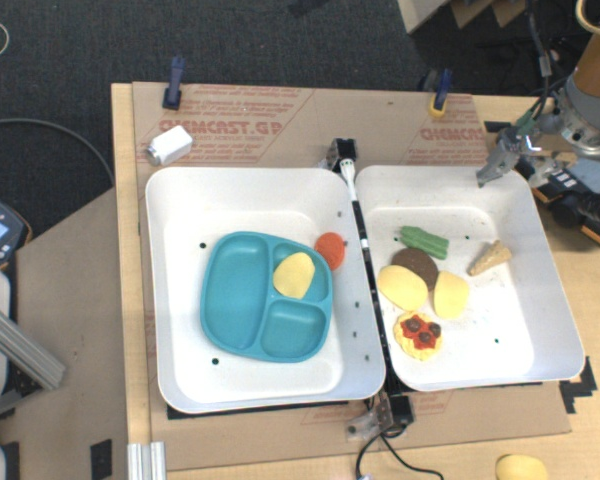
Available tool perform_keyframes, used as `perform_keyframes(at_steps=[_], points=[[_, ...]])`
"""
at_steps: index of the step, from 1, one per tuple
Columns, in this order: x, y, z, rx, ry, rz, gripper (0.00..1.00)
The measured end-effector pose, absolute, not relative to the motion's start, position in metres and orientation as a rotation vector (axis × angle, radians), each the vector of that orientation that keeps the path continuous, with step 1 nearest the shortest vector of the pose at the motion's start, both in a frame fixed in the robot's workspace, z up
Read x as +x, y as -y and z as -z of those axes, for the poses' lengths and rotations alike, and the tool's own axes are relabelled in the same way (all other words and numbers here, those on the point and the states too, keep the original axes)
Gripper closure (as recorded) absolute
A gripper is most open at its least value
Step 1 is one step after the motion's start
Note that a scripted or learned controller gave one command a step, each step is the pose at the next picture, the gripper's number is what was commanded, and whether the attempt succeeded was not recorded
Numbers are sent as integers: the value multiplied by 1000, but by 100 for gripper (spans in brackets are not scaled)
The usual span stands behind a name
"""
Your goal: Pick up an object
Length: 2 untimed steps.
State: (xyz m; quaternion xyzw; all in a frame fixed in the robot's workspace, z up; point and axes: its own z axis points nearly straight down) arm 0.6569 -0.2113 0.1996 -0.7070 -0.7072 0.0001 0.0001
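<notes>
Jaws (502, 160) hang above right bin (550, 268) far rim, foods well apart

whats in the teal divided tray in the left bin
One pale yellow piece lies in the teal tray, in its upper right compartment, overlapping the divider. The other compartments show bare teal. Whatever is under the yellow piece is covered. An orange piece sits just outside the rim.

We see bright, even light; the bins (180, 218) glare white, shadows stay soft, and fine detail looks slightly blurred.
</notes>
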Motion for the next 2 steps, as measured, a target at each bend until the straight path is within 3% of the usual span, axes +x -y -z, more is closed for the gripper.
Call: perform_keyframes(at_steps=[1, 2], points=[[629, 142, -82, -2217, 2223, 4, 0], [588, 129, -90, -2230, 2224, 9, 0]])
